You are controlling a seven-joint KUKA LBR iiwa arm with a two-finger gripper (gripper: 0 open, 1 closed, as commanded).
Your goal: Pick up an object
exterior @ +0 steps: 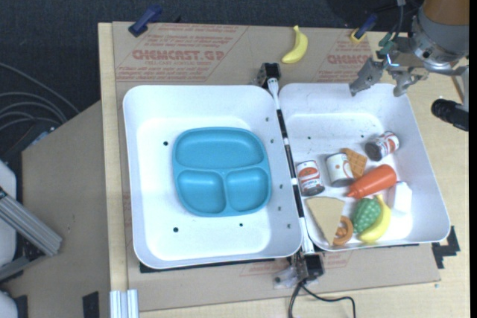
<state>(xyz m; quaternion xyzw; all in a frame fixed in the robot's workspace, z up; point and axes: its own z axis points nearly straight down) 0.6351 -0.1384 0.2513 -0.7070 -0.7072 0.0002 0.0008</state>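
Observation:
My gripper (384, 83) hangs over the back edge of the right bin (328, 104), open, with nothing between its two spread fingers (364, 78). Well in front of it, in the bin's near half, lie a pile of toy foods: an orange carrot (372, 181), a red-labelled can (310, 177), a second can (382, 146), a silver can (339, 168), a green vegetable (365, 214) on a yellow banana (380, 227), a tan wedge (325, 215) and a pretzel (344, 231).
The left bin (141, 160) holds a blue divided plate (220, 170). A yellow banana (295, 47) lies on the cardboard behind the bins. A black clip (268, 73) sits where the bins meet at the back.

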